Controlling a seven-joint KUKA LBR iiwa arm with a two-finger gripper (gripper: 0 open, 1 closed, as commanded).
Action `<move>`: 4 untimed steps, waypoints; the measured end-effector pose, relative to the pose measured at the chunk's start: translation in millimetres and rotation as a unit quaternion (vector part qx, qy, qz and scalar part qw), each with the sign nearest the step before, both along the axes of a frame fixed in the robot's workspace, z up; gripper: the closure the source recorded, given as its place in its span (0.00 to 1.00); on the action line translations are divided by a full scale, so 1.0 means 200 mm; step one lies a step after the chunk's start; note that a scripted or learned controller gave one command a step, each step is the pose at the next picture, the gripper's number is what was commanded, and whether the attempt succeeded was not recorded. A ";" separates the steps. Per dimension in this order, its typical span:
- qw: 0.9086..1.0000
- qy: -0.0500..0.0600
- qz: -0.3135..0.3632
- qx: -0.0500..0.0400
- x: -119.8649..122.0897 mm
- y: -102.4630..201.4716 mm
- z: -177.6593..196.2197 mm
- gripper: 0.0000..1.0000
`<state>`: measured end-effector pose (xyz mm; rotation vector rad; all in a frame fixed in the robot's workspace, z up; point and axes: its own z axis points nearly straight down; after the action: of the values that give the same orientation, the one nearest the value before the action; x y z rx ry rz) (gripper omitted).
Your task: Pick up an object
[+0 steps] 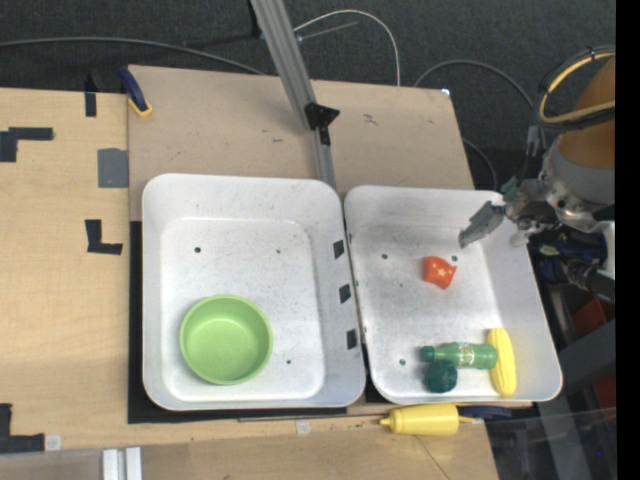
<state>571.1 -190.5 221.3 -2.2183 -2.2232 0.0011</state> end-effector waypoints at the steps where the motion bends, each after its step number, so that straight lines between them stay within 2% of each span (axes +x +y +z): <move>1: 1.000 0.000 0.000 0.000 0.00 0.00 0.00 0.00; 2: 1.000 0.003 0.000 0.000 0.04 -0.02 -0.26 0.00; 3: 1.000 -0.002 -0.001 0.001 0.03 -0.02 -0.56 0.00; 4: 1.000 -0.001 0.000 -0.001 0.04 -0.02 -0.66 0.00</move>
<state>578.8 -194.1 88.4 -2.2194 -2.2253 0.0009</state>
